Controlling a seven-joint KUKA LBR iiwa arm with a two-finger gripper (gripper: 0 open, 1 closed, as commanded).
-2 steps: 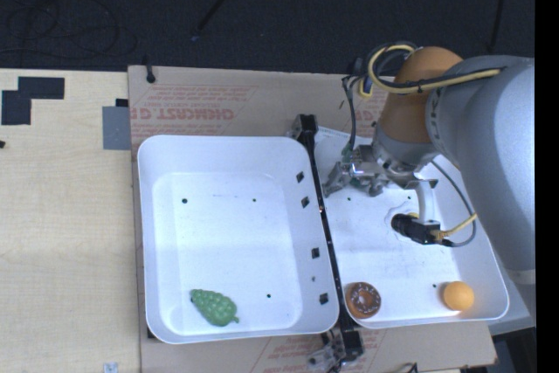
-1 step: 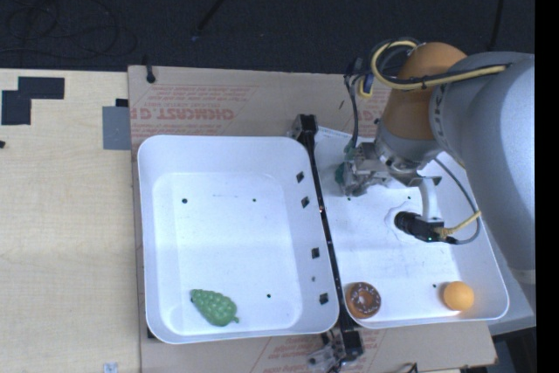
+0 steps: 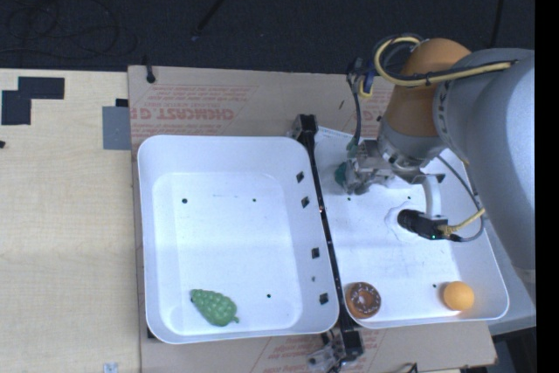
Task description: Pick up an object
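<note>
Grey arm point(image 3: 489, 127) with the orange band comes in from the right, wrist bent down into the right bin point(image 3: 489, 310). The pincer point(image 3: 354, 175) sits low at that bin's upper-left corner, close to the black divider between the two bins. Something small and dark green shows at its tip, but too blurred to say whether it is an object or part of the tool, so a grasp is not confirmed. Can't tell if the pincer is released or clenched.

Relative to the pincer:
- Chocolate donut point(image 3: 362, 300): well below it, toward the near edge, against the right bin's front wall near the divider.
- Orange ball point(image 3: 458, 296): below and far to its right, in the same bin's near-right corner, apart from the donut.
- Green bunch of grapes point(image 3: 214, 307): below and well to its left, across the divider, in the left bin point(image 3: 157, 188), near-left corner.

Yellow and black cables loop around the wrist, just right of the pincer.
</note>
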